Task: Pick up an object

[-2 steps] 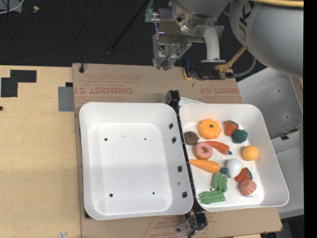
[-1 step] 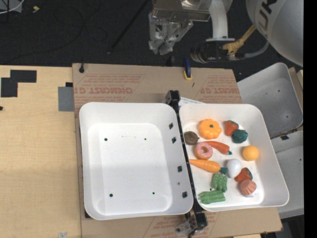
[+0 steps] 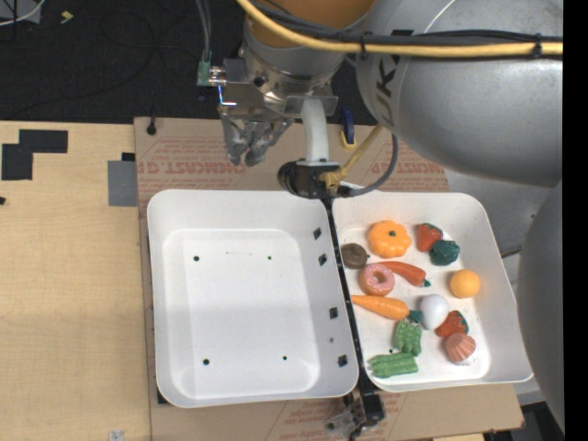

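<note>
Hovering gripper (image 3: 250,147) beyond far edge of left bin (image 3: 175,211), fingers look together, nothing held. Toy food in right bin (image 3: 487,237); pumpkin (image 3: 390,239) nearest. Travel right, spread fingers, descend centred over pumpkin, avoiding donut (image 3: 376,279).

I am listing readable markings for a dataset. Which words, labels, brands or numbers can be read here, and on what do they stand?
Red print along the brown cardboard sheet under the white bins: upside down and blurred, not readable.
Red print on the cardboard's bottom edge: too small to read.
Dark letter, perhaps "K", on the grey robot arm: partly hidden, uncertain.
</note>
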`<action>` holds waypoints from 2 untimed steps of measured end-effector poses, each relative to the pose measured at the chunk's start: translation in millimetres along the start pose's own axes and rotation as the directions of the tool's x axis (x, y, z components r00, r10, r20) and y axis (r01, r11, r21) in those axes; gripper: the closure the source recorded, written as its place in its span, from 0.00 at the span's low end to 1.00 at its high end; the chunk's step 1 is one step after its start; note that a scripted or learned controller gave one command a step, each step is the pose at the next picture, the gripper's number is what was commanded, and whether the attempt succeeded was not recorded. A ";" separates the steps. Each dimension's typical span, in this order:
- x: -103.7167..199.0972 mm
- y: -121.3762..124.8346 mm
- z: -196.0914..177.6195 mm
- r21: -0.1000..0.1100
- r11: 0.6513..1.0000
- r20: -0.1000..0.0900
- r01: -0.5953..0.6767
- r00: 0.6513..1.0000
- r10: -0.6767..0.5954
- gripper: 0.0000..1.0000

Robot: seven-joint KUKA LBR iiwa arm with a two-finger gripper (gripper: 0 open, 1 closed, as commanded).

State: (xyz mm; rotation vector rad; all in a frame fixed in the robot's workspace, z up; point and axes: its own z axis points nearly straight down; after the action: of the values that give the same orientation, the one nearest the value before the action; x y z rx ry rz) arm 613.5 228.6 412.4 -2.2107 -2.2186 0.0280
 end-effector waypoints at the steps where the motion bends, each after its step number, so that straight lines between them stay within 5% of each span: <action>1: 15.8 30.3 -81.1 -0.021 1.000 -0.006 0.001 1.000 -0.001 1.00; 2: -136.5 30.3 135.7 0.004 1.000 0.003 -0.015 1.000 0.015 1.00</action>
State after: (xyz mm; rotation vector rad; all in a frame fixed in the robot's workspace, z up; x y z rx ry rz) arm 641.6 91.3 276.9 -2.2263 -2.2018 0.0356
